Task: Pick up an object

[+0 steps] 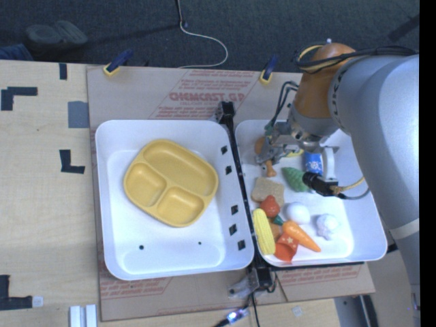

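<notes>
My gripper [274,154] reaches down into the far left part of the right bin [368,247]. It hangs over a small orange-brown piece [261,146] by the bin's left wall. Just nearer lie a tan bread slice [266,189] and a green leafy toy [294,178]. A blue can [313,163] stands to the gripper's right. Toward the front are a red fruit [272,206], a white egg [297,212], a yellow corn cob [263,231], a carrot [300,236], a red pepper [285,251] and a white garlic [327,225]. I see nothing lifted.
The left bin [116,251] holds a yellow divided plate [170,181]. A black divider [235,176] runs between the bins. The bulky grey arm [381,128] covers the right bin's far right side. A cable [344,189] loops over that bin.
</notes>
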Robot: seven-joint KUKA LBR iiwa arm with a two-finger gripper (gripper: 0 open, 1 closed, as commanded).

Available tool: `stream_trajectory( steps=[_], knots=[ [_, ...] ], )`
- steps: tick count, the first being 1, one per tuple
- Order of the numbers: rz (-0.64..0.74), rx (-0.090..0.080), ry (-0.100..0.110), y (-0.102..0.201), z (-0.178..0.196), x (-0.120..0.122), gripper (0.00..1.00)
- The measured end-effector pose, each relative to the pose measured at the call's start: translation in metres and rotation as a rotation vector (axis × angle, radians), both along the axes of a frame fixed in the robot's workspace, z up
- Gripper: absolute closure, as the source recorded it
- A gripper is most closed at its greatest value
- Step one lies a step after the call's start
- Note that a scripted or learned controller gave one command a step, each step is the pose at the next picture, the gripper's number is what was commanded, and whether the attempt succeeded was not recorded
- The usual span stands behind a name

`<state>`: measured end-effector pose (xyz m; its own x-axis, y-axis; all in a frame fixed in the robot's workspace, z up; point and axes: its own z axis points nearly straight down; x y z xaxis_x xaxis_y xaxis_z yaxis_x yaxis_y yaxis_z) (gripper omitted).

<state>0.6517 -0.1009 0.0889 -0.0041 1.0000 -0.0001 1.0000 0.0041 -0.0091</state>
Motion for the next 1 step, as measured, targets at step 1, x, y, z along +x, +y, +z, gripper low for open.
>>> stream_trajectory(
  steps=[1],
  knots=[
    [-0.003, 0.001, -0.009, 0.0025, 0.0579, -0.0056, 1.00]
  ],
)
